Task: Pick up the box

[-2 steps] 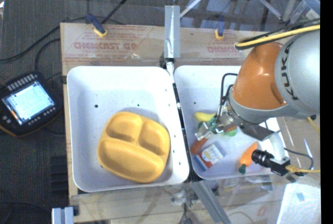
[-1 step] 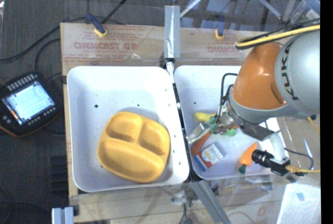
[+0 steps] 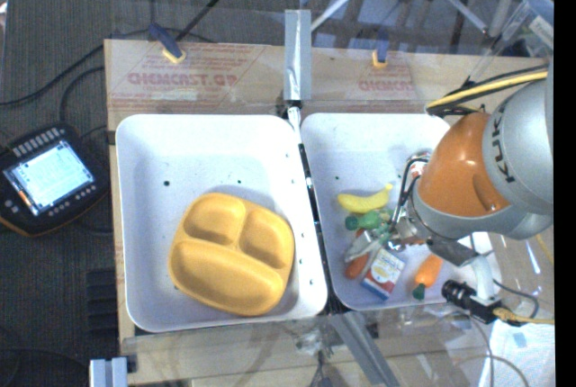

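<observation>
Seen from above at a slant, the grey-and-orange arm [image 3: 486,169] reaches in from the right over the right-hand white bin [image 3: 337,142], its hand [image 3: 393,228] lowered among a cluster of small items near that bin's front; whether the hand is open or closed cannot be told from this angle. The box [image 3: 384,273], a small carton with white, orange and blue faces, lies tilted on the bin floor just below the hand, close to the front wall. A yellow banana [image 3: 364,199] lies just beyond it, with a green item [image 3: 363,220] between banana and hand. An orange carrot [image 3: 427,274] rests just right of the box, and a reddish-orange piece [image 3: 357,265] just left of it. In the left-hand white bin [image 3: 144,160], a yellow compartment tray [image 3: 233,252] sits toward the front. Both bins stand side by side on the table [image 3: 207,79]. A handheld controller with a lit screen [image 3: 49,176] lies on the floor at far left.
</observation>
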Tool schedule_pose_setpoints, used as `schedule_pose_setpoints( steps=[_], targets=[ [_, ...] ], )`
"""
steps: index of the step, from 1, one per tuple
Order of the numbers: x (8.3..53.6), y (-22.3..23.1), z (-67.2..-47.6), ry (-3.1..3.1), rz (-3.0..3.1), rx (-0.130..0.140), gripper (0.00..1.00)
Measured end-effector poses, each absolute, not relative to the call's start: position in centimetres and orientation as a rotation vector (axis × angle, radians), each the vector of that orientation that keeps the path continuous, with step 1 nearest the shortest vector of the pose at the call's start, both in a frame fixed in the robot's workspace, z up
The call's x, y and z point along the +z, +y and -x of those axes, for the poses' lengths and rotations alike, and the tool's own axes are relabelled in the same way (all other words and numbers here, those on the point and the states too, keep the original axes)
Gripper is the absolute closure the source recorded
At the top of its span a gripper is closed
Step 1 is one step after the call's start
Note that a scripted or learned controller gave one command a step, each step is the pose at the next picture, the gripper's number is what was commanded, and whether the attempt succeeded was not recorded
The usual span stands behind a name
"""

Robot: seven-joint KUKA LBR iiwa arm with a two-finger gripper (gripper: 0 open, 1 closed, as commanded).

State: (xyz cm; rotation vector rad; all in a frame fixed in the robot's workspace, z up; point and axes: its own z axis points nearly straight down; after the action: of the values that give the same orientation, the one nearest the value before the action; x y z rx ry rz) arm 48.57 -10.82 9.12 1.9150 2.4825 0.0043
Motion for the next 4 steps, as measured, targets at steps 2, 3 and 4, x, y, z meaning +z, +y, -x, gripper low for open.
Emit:
schedule_pose_setpoints(
  steps=[2,3,4],
  targets=[
    [36.4,-8.7,-49.5,2.329,-2.106,-0.004,1.0],
    [36.4,-8.7,-49.5,2.329,-2.106,-0.004,0.0],
    [22.0,-9.4,-48.3,2.344,-2.095,-0.004,0.0]
  ],
)
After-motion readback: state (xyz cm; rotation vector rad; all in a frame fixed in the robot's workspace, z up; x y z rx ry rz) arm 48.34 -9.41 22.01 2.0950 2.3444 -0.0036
